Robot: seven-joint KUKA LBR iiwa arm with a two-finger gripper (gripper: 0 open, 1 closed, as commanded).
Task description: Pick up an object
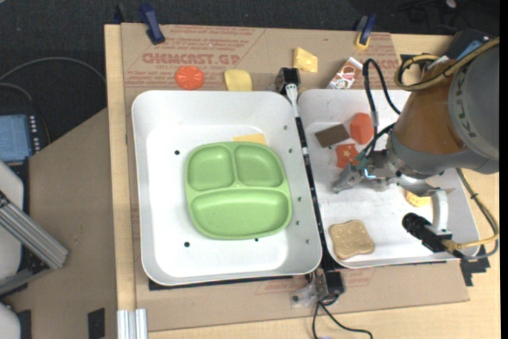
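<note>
Right bin [444, 250]: gripper [349, 177] low over its middle, finger state cannot be told. Beside its tip, toward the bin's far wall, small red block [347, 154], an orange-red rounded piece [362, 127] and a brown flat slab [331, 136]. Toast slice [351, 239], tan, speckled, at near-left corner.

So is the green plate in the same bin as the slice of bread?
No, the green plate lies in the left bin, and the slice of bread lies in the right bin.
</note>
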